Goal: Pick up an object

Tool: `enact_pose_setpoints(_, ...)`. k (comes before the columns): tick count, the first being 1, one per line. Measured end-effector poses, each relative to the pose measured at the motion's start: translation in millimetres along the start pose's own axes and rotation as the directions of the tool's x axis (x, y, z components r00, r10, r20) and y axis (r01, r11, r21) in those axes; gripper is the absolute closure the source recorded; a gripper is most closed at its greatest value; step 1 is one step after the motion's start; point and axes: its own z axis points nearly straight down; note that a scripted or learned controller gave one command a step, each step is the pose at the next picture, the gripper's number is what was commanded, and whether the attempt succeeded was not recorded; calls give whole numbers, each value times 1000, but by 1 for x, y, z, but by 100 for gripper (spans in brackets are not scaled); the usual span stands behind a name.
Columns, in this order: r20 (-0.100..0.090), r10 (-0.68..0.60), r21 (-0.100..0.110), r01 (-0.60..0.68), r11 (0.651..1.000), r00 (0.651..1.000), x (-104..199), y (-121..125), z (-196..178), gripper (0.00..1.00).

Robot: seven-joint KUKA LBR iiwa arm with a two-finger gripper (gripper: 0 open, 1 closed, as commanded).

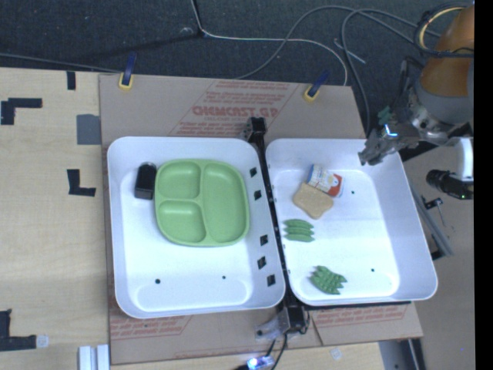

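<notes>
Toast slice (313, 200) partly overlapping small carton (326, 181), label unreadable.

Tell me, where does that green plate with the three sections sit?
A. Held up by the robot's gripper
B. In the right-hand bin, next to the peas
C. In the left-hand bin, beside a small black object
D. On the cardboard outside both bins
C: the green divided plate lies flat in the left bin, with a small black object at its left edge.
</notes>
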Motion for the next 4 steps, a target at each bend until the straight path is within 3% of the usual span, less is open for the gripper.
enact_pose_setpoints(4, -1, -5, 4, 5, 1000, 1000, 209, -33, 16, 100)
